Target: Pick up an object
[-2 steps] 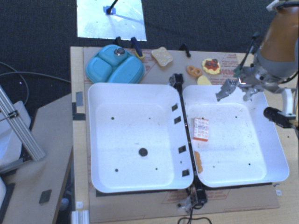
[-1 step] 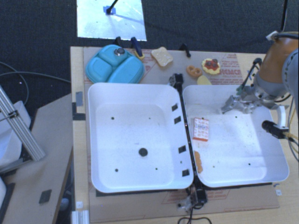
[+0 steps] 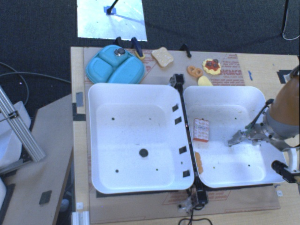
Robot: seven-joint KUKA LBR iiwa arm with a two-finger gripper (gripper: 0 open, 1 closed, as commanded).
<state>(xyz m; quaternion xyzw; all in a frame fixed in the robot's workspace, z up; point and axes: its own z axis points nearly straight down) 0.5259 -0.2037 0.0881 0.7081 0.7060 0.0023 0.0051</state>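
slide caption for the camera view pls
KUKA arm's claw hovers low in the right bin beside a small red-and-white packet.

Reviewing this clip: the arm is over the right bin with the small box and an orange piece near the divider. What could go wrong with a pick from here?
1. The box looks to lie flat on the right bin floor, so the fingers may slide over it.
2. The orange piece sits against the divider wall, leaving little room beside it.
3. The gripper is apart from both, so closing here would likely catch nothing.
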